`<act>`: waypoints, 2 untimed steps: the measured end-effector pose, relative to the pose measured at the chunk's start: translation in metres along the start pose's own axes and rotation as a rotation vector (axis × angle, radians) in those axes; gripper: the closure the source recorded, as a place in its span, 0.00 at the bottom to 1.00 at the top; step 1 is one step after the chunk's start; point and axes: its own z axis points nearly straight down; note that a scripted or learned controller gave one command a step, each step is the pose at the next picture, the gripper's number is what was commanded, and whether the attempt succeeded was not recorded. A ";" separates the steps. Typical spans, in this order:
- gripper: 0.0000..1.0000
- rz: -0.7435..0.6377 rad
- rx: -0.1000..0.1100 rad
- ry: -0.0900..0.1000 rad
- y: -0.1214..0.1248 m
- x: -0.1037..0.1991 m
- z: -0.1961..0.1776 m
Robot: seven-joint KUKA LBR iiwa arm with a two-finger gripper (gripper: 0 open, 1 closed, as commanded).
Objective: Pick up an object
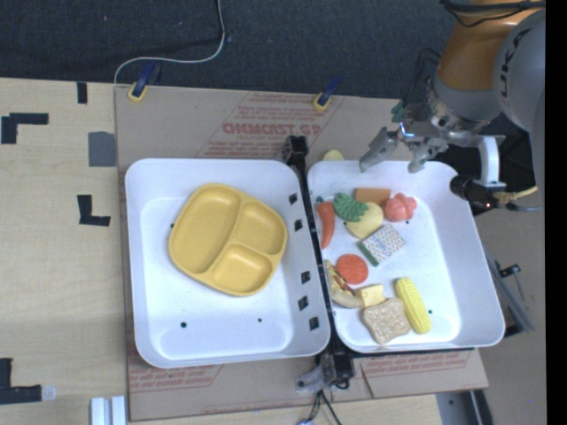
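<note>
The right bin (461, 264) holds several toy foods: an orange block (373, 195), a pink piece (400, 206), a green leafy piece (348, 207), a yellow lemon-like piece (365, 221), a carrot (327, 225), a speckled block (384, 244), a red tomato (352, 268), a corn cob (412, 304), a bread slice (386, 320) and a banana (339, 289). My gripper (395, 153) hangs open above the bin's far edge, with its two fingers spread and nothing between them. It is above and behind the orange block.
The left bin (151, 273) holds a yellow divided plate (228, 238). A pale yellow piece (332, 157) sits at the right bin's far left corner. Black hinges (302, 228) run between the bins. A white cable (204, 56) lies behind the bench.
</note>
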 end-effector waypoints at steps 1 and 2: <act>0.00 0.001 0.008 0.002 -0.026 0.017 0.091; 0.00 0.001 -0.012 -0.001 0.010 0.010 0.142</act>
